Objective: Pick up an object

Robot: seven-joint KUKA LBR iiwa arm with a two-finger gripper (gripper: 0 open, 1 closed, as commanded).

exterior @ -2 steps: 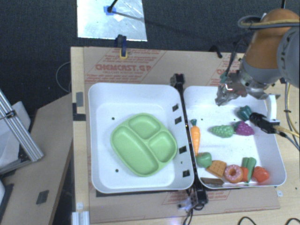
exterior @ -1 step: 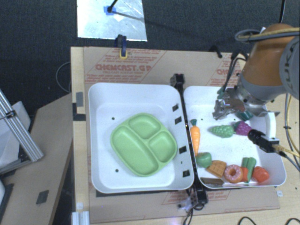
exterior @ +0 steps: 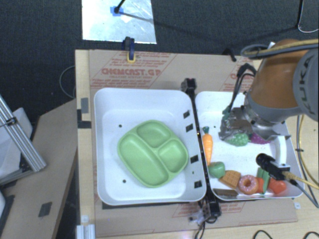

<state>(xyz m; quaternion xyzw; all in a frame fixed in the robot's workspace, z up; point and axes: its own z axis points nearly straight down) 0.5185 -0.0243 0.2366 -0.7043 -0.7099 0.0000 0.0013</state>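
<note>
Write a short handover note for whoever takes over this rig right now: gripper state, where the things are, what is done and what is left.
Gripper: low in the right bin, over a green toy; no grasp can be confirmed from this view.
Things: carrot by the bin's left wall; a green piece, waffle, doughnut and red piece along its near edge; a purple piece beside the green toy.
Left bin: holds a green divided plate.
Done: arm is down at the pile.
Left: secure one thing and lift it.
</note>
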